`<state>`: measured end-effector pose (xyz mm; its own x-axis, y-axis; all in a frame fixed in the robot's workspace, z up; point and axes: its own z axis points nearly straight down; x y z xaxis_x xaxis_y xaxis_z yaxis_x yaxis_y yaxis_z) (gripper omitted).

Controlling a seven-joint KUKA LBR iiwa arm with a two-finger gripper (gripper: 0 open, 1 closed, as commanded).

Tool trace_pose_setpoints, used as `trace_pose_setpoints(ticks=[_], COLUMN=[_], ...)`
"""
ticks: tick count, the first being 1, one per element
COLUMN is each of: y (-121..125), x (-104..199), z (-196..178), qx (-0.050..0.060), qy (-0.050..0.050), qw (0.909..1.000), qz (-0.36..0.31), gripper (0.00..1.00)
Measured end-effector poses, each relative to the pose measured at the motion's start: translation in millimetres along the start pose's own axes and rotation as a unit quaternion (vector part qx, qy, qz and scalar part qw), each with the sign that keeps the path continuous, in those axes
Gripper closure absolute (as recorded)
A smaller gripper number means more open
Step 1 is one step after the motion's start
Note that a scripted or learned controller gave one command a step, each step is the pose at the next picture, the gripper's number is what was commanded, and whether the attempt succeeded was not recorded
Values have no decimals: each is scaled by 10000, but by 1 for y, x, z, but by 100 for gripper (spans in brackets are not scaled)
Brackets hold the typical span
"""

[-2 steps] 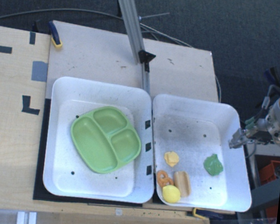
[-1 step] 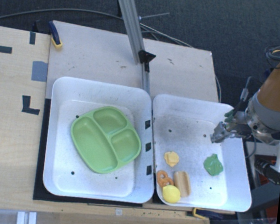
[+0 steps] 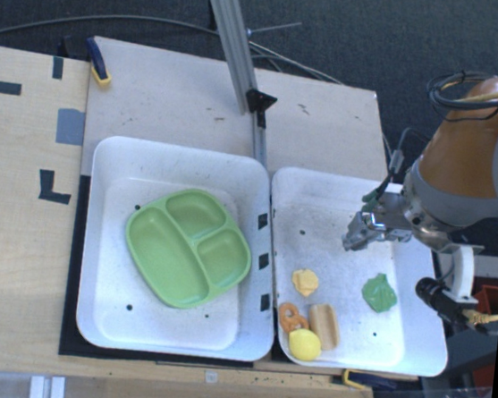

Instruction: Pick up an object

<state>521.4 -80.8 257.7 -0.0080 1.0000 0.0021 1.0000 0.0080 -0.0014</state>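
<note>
Your gripper point(image 3: 357, 237) hangs over the right bin point(image 3: 322, 189) holding nothing, its spread too blurred to tell, so steer toward four o'clock and drop squarely onto the green object point(image 3: 380, 293) there.

Two shallow white plastic bins sit side by side on the pale wooden surface point(image 3: 13, 210). The left bin point(image 3: 102, 221) holds a green three-compartment plastic tray point(image 3: 189, 247) lying flat near its middle. In the right bin point(image 3: 321, 202), a small yellow crumpled piece point(image 3: 305, 282) lies above an orange pretzel-shaped toy point(image 3: 290, 316), a tan hot-dog bun toy point(image 3: 324, 324) and a yellow lemon toy point(image 3: 304, 345) clustered at the near edge. A green leafy toy point(image 3: 380, 293) lies apart to their right.
</note>
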Motion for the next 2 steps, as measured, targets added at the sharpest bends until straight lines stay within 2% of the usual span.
trace_pose_setpoints(ticks=[2], y=[8], x=[113], z=[31], qx=[17], qy=[-6], qw=[10000], qz=[4], gripper=[100])
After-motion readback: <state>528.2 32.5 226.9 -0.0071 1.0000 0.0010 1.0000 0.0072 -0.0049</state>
